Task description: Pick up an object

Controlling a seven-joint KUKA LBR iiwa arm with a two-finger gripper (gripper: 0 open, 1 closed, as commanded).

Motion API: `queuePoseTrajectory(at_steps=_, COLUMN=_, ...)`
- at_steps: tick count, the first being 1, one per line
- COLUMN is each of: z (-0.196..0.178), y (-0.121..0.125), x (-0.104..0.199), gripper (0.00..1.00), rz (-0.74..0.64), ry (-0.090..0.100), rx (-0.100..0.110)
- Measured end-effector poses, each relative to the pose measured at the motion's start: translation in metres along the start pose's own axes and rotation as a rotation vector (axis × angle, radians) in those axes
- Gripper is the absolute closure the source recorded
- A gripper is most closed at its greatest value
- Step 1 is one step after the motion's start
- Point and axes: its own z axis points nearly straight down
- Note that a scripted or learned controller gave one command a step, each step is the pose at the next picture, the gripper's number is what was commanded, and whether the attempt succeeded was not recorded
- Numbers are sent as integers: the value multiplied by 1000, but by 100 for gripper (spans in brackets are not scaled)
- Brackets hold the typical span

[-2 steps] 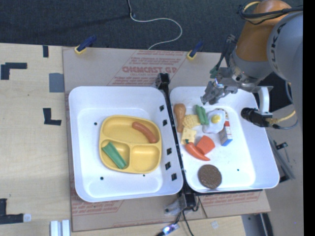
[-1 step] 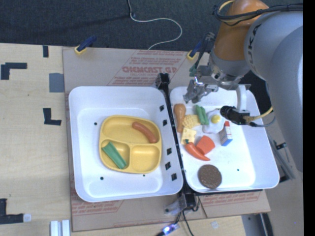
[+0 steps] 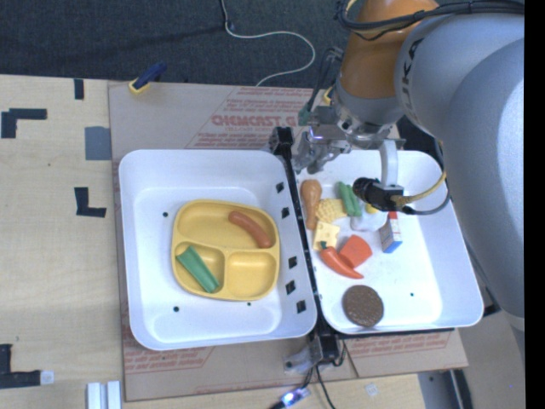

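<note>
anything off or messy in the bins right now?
Nothing looks spilled or broken. The yellow tray sits flat in the left bin, with a sausage and a green piece in separate compartments. The right bin's toy food is bunched by the divider, the brown disc lying apart.

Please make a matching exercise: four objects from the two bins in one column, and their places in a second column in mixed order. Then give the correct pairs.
Objects:
1. brown sausage-shaped toy
2. long green toy vegetable
3. round dark brown cookie-like disc
4. orange toy carrot

Places:
A. right bin, near front edge
B. yellow divided plastic plate, upper right compartment
C. right bin, beside the wall shared with the left bin
D. yellow plate, lower left compartment

Pairs: 1-B, 2-D, 3-A, 4-C
</note>
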Motion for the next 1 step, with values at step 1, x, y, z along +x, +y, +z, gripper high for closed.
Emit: queuePoseTrajectory(at_steps=1, z=6, y=-3, x=25, gripper=100, rz=3, ry=-2, rx=2)
